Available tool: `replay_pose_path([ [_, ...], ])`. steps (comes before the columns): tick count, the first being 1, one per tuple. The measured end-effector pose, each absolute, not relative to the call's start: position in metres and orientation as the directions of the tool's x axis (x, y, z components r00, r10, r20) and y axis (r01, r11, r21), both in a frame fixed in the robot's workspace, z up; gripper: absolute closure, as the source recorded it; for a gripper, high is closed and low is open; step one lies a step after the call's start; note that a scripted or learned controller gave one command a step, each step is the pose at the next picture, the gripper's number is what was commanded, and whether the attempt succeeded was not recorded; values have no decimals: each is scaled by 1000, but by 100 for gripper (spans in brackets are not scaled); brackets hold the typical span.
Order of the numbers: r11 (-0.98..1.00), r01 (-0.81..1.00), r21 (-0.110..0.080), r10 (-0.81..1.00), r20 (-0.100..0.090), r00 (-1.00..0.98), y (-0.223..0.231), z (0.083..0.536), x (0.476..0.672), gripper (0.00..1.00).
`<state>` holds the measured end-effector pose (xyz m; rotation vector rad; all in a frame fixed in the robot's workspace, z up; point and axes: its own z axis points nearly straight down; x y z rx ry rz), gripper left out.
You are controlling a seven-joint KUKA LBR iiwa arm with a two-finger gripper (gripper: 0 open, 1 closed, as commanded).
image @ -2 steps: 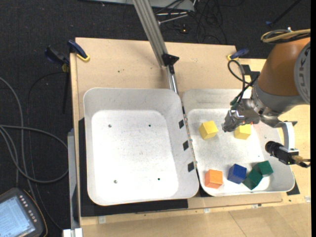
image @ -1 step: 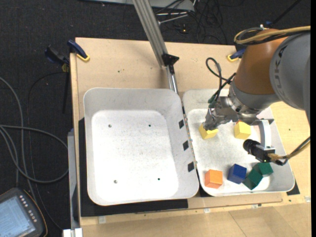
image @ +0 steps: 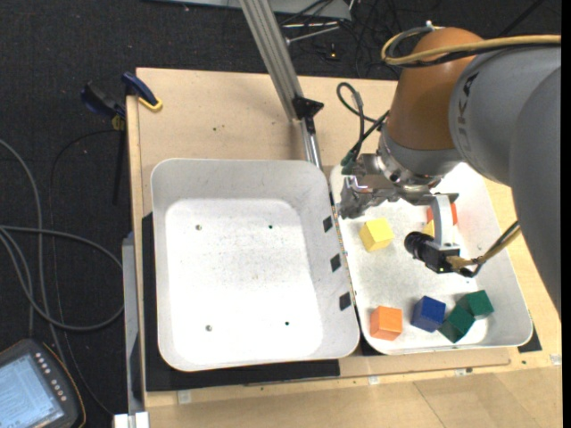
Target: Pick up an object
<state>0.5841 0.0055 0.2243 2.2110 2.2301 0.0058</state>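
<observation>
A left bin (image: 178,239) sits beside the right bin (image: 500,266), where the gripper (image: 364,194), its open-or-closed state impossible to tell, hangs by the near wall just above a yellow block (image: 376,234). The block looks light, rigid and flat-sided, best pinched across opposite faces. An orange block (image: 386,322), a blue block (image: 428,313) and green blocks (image: 468,315) crowd the front rim, leaving open floor between.

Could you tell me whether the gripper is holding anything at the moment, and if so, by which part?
That cannot be told: the gripper sits low at the right bin's left wall, beside the yellow block, and nothing shows between its fingers.
</observation>
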Motion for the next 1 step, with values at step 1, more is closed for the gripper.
replay_pose_path([
  [1, 8, 1000, 3, 1000, 2, -8, 59, 239, 598, 100],
])
